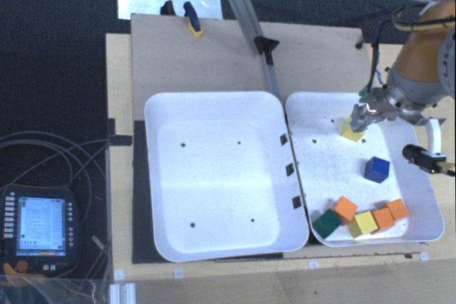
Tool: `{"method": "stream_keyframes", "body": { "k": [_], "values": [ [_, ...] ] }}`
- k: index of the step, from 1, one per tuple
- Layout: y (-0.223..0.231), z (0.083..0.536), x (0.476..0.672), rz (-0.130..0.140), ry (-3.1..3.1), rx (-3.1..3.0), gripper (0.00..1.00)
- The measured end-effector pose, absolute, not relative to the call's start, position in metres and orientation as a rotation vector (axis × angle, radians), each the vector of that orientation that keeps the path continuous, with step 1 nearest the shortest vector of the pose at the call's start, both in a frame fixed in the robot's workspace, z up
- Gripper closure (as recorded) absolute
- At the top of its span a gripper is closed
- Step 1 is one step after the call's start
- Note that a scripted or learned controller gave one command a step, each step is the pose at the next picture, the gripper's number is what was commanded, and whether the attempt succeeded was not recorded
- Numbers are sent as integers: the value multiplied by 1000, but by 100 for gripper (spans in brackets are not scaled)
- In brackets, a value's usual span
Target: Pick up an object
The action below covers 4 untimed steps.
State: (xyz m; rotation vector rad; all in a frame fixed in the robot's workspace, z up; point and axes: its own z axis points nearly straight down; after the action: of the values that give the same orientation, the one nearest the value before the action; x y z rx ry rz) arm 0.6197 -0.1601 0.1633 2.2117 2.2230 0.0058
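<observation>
From the overhead camera I see my grey arm with its orange band [427,46] reaching in from the right, and the 2-finger gripper [361,116] is down inside the right-hand shallow white bin [310,117], near that bin's far side. Directly under the fingertips, and touching them as far as I can judge, sits a small yellow cube [352,131], tilted a little on the bin floor. The gripper body hides the fingers from me, so I cannot tell whether they are released or clenched, and I cannot say the cube is held. Toward the camera and slightly to the right of the gripper lies a blue cube [377,169], apart from the yellow one. Farther toward the camera, along the near wall of the same bin, I count 5 more blocks bunched together: a dark green cube [326,223], an orange cube [345,208] just beside it, a second yellow cube [363,223], then 2 further orange blocks [383,218] [397,209] running off to the right, each touching its neighbour. To the gripper's left is the left-hand shallow white bin [214,107], pressed against the right one. Well off to the left, beyond the bench edge, the black teach pendant with a lit screen [39,228] rests among grey cables.
</observation>
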Motion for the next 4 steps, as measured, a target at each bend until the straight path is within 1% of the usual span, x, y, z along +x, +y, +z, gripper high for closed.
{"method": "stream_keyframes", "body": {
  "k": [1, 2, 3, 4],
  "values": [
    [-165, 228, 623, 8, 2220, 2210, 100],
    [-165, 277, 625, 7, 2222, 2210, 100],
    [-113, 268, 609, 3, 2232, 2211, 100],
    [-77, 265, 587, 1, 2231, 2213, 100]
  ]
}}
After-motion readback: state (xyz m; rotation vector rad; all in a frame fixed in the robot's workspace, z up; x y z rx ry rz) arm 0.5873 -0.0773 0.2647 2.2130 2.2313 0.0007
